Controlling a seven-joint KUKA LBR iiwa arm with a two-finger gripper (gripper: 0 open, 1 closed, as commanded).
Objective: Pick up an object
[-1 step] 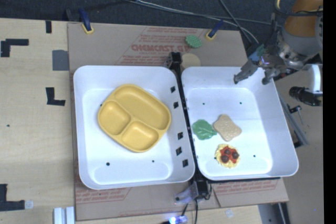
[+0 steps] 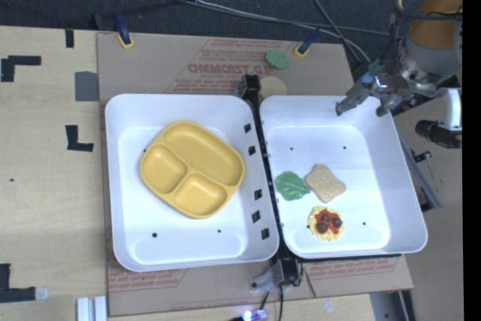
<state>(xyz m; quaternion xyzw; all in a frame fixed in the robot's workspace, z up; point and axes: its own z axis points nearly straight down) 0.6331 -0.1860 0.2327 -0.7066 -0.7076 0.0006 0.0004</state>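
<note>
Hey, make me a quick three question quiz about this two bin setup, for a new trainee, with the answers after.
1. True or false: the yellow divided plate lies in the left bin.
2. Which item in the right bin lies nearest its front edge?
A. the green leaf-shaped piece
B. the tan cracker-like piece
C. the small pizza-like piece
3. Fill in: the gripper is above the right bin's ____ edge, with open jaws.

Key:
1. True.
2. C.
3. Far; the jaws hold nothing and are well away from the three items.
</note>
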